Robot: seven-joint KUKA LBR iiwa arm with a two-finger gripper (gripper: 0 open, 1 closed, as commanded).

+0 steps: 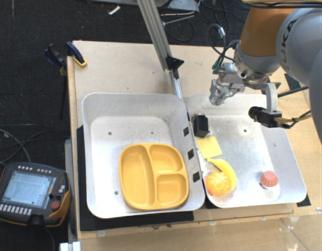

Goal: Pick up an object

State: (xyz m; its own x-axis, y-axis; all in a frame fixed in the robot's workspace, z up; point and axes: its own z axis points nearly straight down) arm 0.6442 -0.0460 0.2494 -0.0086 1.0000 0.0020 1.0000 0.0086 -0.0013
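1. Dark carpet with loose cables surrounds a pale wooden bench (124, 67) that carries two shallow white bins side by side; a slanted aluminium post (155, 27) rises from the bench's far side, between the bins.
2. At about 8 o'clock, off the bench on the floor, lies a grey handheld control pendant with a lit screen (30, 192).
3. At about 10 o'clock, a blue and yellow clamp (66, 55) grips the bench's far-left corner.
4. Left white plastic bin (98, 119): a yellow plastic tray with three compartments (153, 175) lies flat at its 5 o'clock corner, close to the wall shared with the other bin.
5. Right white plastic bin (250, 150) holds the loose pieces:
   - a small black block (201, 125) at its 10 o'clock corner, beside the dividing wall;
   - a flat pale-yellow square (210, 147) just toward 6 o'clock from the block;
   - a yellow banana (225, 169), curved, touching a round orange fruit (218, 184) at the bin's 7 o'clock corner;
   - a small pink-red rounded object on a white base (269, 180) at 5 o'clock, well apart from the fruit.
6. From 2 o'clock the grey arm with its orange band (268, 25) reaches in, wrist bent downward.
7. Its metal two-finger gripper (219, 97) hangs over the far rim of the right bin, at that bin's 11 o'clock, apart from every piece.
8. Whether the jaws stand apart or together cannot be told; nothing is seen between them.
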